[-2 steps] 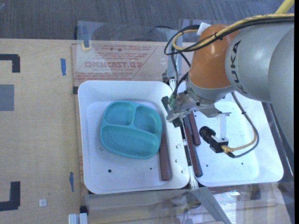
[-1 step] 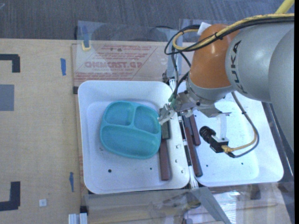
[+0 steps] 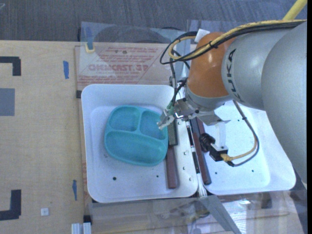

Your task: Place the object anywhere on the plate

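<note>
I have the pincer [image 3: 168,118] at the right rim of the teal plate [image 3: 134,135], which lies just to its left in the left bin [image 3: 92,145]. I can't tell its state or pick out any object in it.

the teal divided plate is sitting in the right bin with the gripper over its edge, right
Not quite. The teal divided plate sits in the left bin, not the right one, as the camera view shows. The gripper is indeed over the plate's right edge.
</note>
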You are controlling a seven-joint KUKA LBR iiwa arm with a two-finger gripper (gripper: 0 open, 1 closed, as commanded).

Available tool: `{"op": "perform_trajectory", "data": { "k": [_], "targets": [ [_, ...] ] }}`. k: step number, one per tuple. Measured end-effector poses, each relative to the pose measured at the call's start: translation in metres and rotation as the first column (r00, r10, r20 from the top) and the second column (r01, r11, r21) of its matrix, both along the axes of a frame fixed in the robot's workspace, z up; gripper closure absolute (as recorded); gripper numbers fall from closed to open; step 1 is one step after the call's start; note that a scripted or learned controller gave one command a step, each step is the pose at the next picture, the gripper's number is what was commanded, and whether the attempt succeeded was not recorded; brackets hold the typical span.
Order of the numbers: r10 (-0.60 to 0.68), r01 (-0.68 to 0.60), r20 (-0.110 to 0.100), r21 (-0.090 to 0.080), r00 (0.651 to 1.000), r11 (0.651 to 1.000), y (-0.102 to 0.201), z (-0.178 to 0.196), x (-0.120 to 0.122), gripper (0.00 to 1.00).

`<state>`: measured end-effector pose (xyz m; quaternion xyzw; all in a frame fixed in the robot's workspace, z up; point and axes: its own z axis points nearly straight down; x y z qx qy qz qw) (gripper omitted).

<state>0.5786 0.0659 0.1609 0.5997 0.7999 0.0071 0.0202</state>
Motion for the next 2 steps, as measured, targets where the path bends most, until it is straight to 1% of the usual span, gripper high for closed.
{"op": "perform_trajectory", "data": {
  "k": [1,2],
  "targets": [
    [-0.009,0.009,0.007,-0.008,1.0,1.0,-0.007,0.011,0.002,1.0],
    [0.316,-0.315,-0.037,0.012,0.948,0.949,0.046,0.023,-0.019,1.0]
  ]
}}
